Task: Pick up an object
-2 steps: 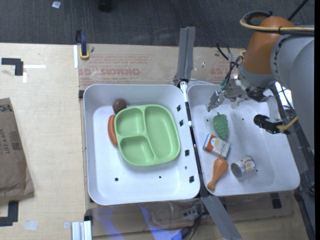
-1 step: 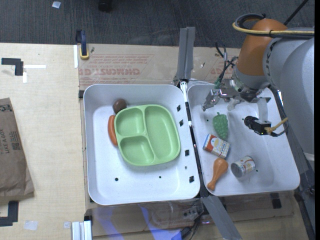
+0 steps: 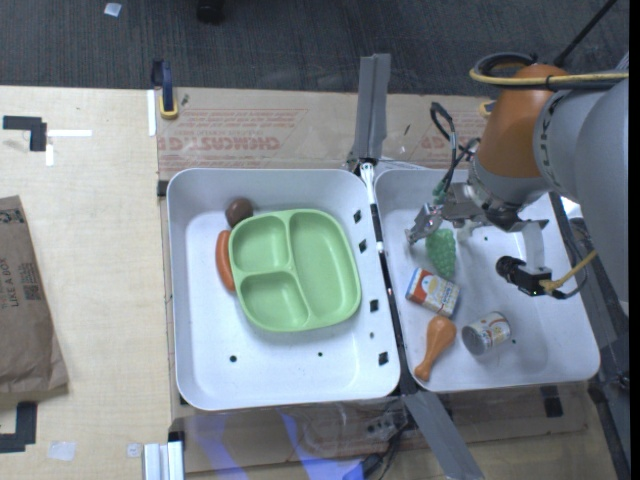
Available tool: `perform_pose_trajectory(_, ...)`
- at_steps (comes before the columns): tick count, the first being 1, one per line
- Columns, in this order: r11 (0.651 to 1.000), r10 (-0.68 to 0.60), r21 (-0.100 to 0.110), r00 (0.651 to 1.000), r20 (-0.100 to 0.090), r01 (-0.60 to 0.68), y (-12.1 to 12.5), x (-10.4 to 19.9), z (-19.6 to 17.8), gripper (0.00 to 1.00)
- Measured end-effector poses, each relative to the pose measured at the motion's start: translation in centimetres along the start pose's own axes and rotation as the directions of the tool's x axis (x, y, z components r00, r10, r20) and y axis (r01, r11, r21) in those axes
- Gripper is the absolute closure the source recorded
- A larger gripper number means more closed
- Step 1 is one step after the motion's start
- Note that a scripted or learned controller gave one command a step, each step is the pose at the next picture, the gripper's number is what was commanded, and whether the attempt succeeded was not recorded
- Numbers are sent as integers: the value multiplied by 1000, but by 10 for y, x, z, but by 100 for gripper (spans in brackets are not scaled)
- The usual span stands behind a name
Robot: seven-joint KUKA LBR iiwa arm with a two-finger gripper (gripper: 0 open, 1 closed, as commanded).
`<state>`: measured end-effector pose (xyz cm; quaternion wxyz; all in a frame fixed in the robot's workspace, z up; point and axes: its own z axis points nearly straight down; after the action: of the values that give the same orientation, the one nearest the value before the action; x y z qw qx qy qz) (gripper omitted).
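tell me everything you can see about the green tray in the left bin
The green tray is a pale green divided plate, plastic by its look, with rounded corners and three compartments: two along the upper side and one larger along the lower side. It lies flat, right side up, rotated slightly, in the upper middle of the left bin. An orange carrot-like piece lies along its left edge, and a brown round thing sits by its upper-left corner.

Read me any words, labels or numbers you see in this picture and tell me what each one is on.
Red printing on the cardboard strip behind the bins: upside down, too blurred to read.
Print on the brown paper bag: too small to read.
Label on the small carton: unreadable.
Label on the can: unreadable.
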<state>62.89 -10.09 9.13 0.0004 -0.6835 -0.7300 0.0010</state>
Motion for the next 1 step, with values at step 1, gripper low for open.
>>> perform_pose_trajectory(1,1000,3,-1,1000,1,-3,0,-1,-9,100)
